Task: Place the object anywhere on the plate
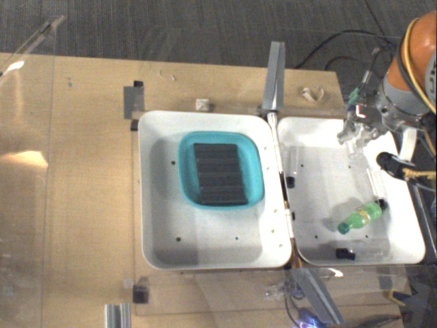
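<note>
My gripper (pixel 356 130) hangs over the far right part of the right bin (pixel 321 183), close to its back wall. From this slanted view I cannot tell whether it is spread or closed, and I see nothing caught in it. The green bottle (pixel 360 219) is below it in the picture, well apart from my gripper. It lies on its side on the floor of the same bin, toward the near right corner, with its greener end pointing to the left and the paler, yellowish end up to the right. A small black piece (pixel 345 253) sits near the bin's front wall, just beside the bottle but not touching it. Behind my gripper, my grey arm (pixel 403 94) rises out of the picture at the right, with the orange band (pixel 416 46) above the wrist. In the left bin (pixel 157 217), across the divide, the teal plate (pixel 254 176) rests with a dark ridged block (pixel 220 173) lying on its middle. Both bins stand on the wooden bench (pixel 68 183).
</note>
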`<state>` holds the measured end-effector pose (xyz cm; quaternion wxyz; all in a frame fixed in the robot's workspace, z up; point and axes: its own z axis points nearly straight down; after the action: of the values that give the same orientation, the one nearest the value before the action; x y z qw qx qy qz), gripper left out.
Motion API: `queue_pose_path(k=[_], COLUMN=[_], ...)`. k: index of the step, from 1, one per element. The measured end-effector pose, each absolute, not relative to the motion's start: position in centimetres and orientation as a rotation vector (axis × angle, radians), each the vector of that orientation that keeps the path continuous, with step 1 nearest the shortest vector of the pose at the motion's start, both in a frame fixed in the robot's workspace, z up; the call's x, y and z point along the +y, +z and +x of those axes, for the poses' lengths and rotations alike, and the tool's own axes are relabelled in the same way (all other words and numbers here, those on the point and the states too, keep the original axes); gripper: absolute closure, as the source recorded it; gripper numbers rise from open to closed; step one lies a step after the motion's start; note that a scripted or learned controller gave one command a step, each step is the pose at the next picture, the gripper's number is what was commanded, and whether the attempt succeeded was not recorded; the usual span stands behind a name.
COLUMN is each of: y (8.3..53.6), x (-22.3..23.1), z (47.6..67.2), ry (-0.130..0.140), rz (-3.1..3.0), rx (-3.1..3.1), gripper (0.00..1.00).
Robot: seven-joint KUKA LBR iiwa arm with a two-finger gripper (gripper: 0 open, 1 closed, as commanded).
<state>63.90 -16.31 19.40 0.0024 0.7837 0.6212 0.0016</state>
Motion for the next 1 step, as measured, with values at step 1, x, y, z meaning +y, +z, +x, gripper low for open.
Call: queue_pose_path(k=[1], y=[19.07], x=[-10.2], z=[60.37], ry=[0.005], rz=[2.359], rx=[2.071], gripper=[1.0])
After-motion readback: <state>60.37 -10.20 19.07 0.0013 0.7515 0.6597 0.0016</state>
